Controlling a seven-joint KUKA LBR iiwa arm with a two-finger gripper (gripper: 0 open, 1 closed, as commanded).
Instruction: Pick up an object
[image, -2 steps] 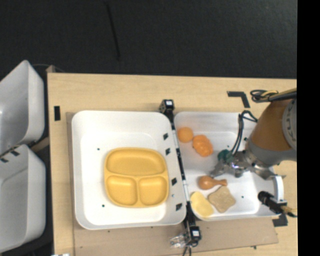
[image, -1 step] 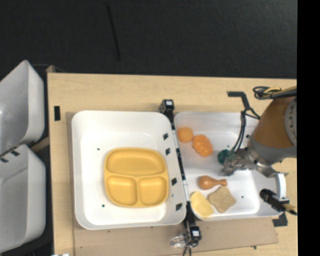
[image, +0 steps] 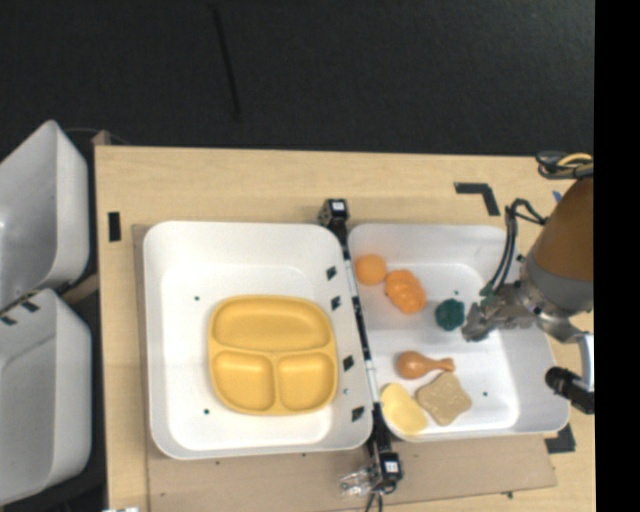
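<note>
Pale wood bench (image: 120, 330) on a black floor, two white bins side by side on it. You've got the left bin (image: 170, 400) in the frame's middle, holding a yellow divided tray (image: 272, 352) with three compartments, flat on the bin floor. The right bin (image: 520, 400) sits right of centre and holds all the loose items.

Your gripper (image: 478, 322) is at the right side of the right bin, low over the bin floor, just beside a dark green round object (image: 449, 315), which lies on its left side. Contact between them can't be told from this angle. Jaw opening: you can't tell, dark metal bunches together and nothing shows between the jaws.

The arm (image: 565, 250) comes in from the frame's right edge, orange band above the grey wrist, angled down and leftward into the bin, cables looped above it.

Other items in the right bin: a small orange ball (image: 371, 269) upper left, a lumpy orange piece (image: 405, 291) just beside it, a drumstick-shaped brown piece (image: 422, 365) lower down, a tan bread slice (image: 444, 398) near the bottom, and a pale yellow slice (image: 402, 408) touching it at the bin's lower left corner.
</note>
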